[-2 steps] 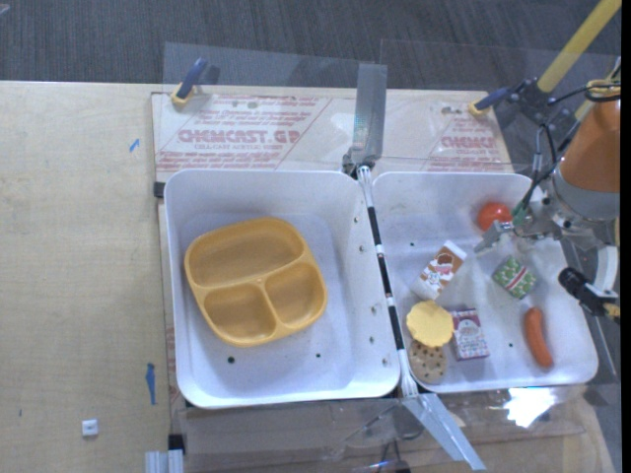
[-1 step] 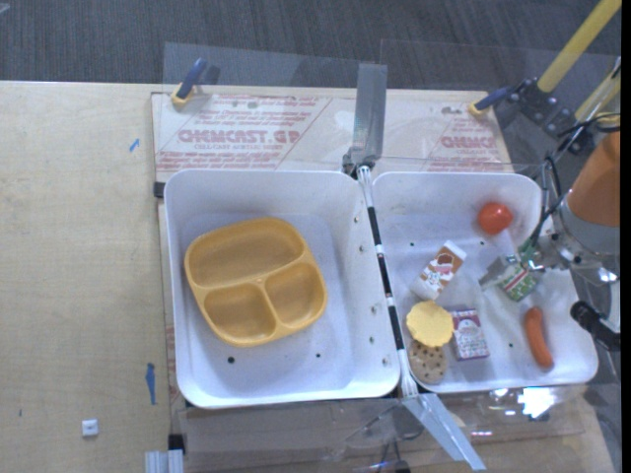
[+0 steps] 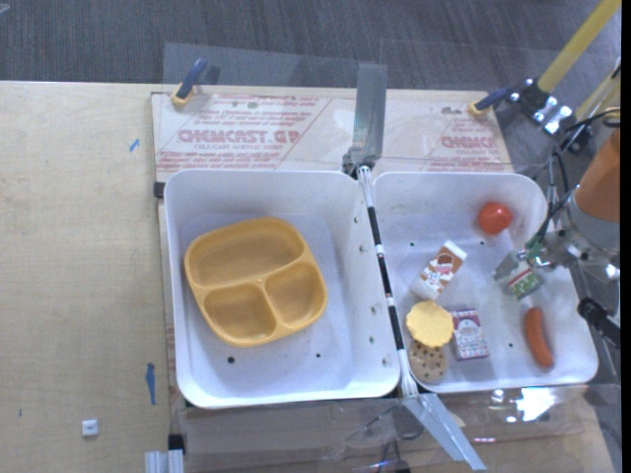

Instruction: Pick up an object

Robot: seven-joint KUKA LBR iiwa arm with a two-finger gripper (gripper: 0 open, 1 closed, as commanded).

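My gripper (image 3: 525, 261) hangs over the right side of the right bin (image 3: 394, 294), with the arm coming in from the right edge. Directly under its tip lies a small green-and-white carton (image 3: 524, 283); whether the two touch is unclear. A red tomato (image 3: 495, 217) lies further back. To the left lies a small white-and-red carton (image 3: 440, 270). An orange sausage (image 3: 538, 338) rests near the front right corner. A yellow round piece (image 3: 430, 323) sits above a brown cookie (image 3: 427, 361), beside a pink carton (image 3: 469, 334).
The left bin (image 3: 197, 363) holds a yellow divided plate (image 3: 255, 279). The two bins meet at a shared middle wall (image 3: 380, 274). Cardboard sheets and blue-and-yellow clamps (image 3: 190, 80) lie behind the bins. Cables and a yellow bar (image 3: 582, 37) stand at the back right.
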